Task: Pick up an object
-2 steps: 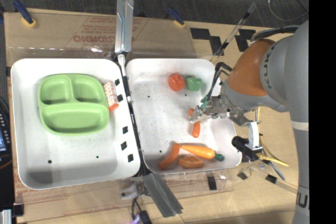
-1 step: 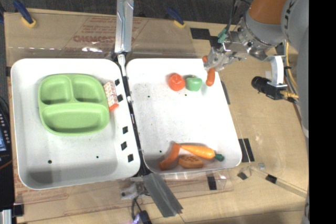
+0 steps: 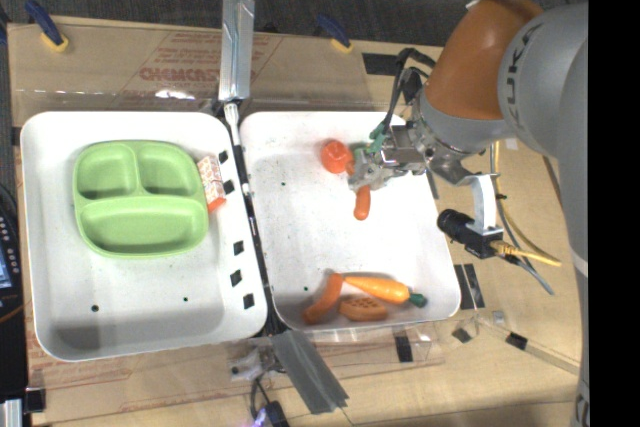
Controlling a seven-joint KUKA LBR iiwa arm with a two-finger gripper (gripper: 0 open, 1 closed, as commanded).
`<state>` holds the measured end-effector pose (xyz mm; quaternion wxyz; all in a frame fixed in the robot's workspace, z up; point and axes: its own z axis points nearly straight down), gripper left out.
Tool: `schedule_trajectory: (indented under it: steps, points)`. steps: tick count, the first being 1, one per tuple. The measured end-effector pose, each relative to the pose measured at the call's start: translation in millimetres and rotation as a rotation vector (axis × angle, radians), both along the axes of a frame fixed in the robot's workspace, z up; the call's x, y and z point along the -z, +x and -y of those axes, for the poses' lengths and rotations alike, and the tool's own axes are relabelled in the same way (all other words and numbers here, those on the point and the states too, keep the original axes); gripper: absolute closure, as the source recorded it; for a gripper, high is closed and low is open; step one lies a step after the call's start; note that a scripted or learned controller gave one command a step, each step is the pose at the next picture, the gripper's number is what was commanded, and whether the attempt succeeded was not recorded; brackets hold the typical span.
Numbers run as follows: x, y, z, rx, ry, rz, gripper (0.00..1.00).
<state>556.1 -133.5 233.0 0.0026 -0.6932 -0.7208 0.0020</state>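
claw: the two-finger metal gripper [image 3: 365, 173] sits low in the right white plastic bin [image 3: 300, 245], near its upper middle. honestly can't tell if it's apart or together, too much hardware stacked there

target-ish thing: small orange sausage-shaped toy [image 3: 362, 204] hangs or lies right below the claw tip. can't say if it's pinched or just lying on the bin floor touching it

risk 1: if the grip is only on the very end of that sausage, it probably swings and slips out on the lift

risk 2: the round orange-red toy [image 3: 335, 155] is just left of the claw, so a sideways shift could bump it away

risk 3: claw looks close to the bin floor, pushing down more might scrape it

count, right bin: 1 small sausage, 1 round orange-red toy, plus a pile well below the claw: 1 plastic carrot with green tip [image 3: 378, 289], 1 brownish hot-dog shape [image 3: 324, 299], 1 flat brown piece [image 3: 363, 309]

count, left bin [image 3: 50, 245]: 1 light green divided tray [image 3: 140, 196], 1 small striped orange-white packet [image 3: 211, 181], far left of the claw

bins: 2
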Motion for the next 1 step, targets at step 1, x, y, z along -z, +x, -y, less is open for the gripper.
schedule_trajectory:
  steps: [1]
  points:
    - [0.6, -43.5, 6.6, 0.126, -0.001, 0.001, 1.0]
